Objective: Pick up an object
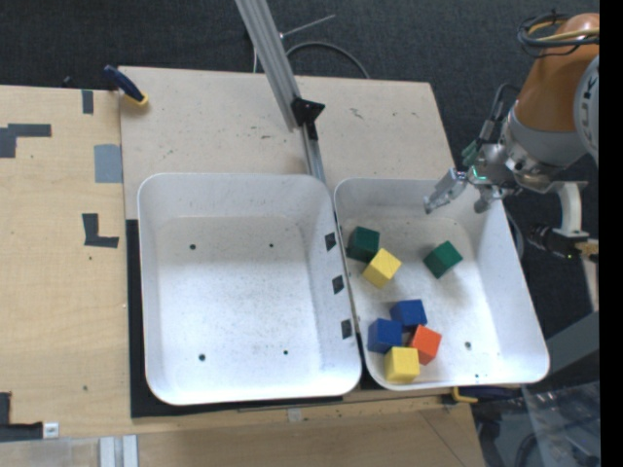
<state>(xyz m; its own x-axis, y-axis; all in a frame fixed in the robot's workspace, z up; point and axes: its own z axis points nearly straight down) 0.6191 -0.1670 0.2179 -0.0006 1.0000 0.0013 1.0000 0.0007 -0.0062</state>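
From my remote station, the overhead view showed two shallow white bins side by side on the bench: the left bin (234, 290) and the right bin (506, 290). The arm (555, 95), grey with its orange band, reached in from the right, and the gripper (458, 191) hung over the far right corner of the right bin, above the bin floor and apart from every block. Its two fingers (438, 197) stood spread with nothing between them.

All the blocks lay in the right bin. A dark green block (363, 242) sat near the dividing wall, with a yellow block (382, 268) touching it on the near side. A second green block (443, 258) lay alone toward the right wall, the nearest block to the gripper yet still clear of it. Toward the near edge a cluster gathered: two blue blocks (409, 312) (384, 335) just beside each other, an orange block (425, 341) touching them, and a second yellow block (402, 363) at the front.

A slanted metal bar (268, 42) crossed the bench from the far side down to the junction of the bins. A small blue and yellow tool (127, 86) lay at the far left corner of the board.
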